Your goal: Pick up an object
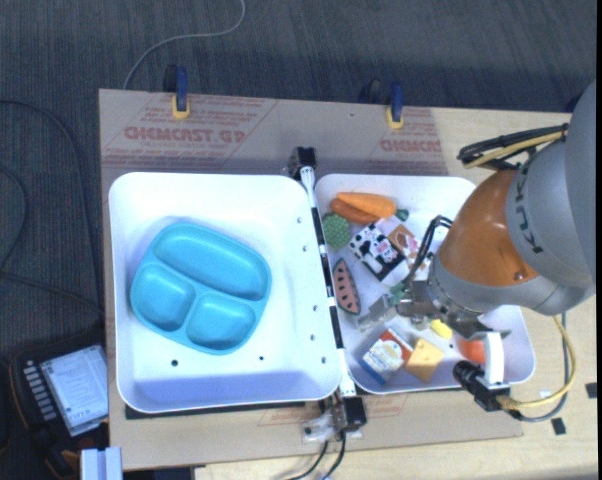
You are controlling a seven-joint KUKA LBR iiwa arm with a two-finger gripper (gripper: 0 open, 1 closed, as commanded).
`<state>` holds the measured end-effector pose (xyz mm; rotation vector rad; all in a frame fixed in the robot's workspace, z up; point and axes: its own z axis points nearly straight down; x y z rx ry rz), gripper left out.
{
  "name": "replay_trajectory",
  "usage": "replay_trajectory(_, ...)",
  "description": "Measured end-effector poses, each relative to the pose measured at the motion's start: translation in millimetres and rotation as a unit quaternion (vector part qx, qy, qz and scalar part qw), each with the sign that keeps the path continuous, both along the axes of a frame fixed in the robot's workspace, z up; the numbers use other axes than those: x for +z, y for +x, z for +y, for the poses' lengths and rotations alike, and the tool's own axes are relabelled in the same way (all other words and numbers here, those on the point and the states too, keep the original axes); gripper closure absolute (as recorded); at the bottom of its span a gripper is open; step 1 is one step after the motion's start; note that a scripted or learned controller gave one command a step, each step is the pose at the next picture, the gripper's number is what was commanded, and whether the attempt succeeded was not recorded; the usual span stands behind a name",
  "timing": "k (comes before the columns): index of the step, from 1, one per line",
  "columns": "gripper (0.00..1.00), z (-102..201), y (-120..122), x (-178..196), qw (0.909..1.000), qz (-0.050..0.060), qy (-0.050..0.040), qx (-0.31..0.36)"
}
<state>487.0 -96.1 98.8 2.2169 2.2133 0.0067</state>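
Observation:
My gripper [409, 300] is down inside the right bin [511, 363], under the grey arm with its orange band. Around it lie several toy foods: an orange carrot [362, 206] at the back, a green piece [335, 230], a black-and-white cow-patterned block [374, 248], a watermelon slice [346, 288] to the left, a small white carton [384, 354] and a yellow cheese wedge [425, 358] at the front. An orange-red piece [472, 349] sits by the arm's lower edge. The arm hides the bin's right half.
The left bin [141, 368] holds a blue three-compartment plate [199, 285]. A black divider clamp [303, 158] sits between the bins at the back. Blue-and-yellow clamps [180, 90] hold the cardboard base. Cables trail at the front right.

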Motion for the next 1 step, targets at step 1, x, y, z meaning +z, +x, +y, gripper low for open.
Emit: replay_trajectory(1, 1.00, -0.3, 0.2, 9.5, 1.0000, 0.000, -0.0002, 0.000)
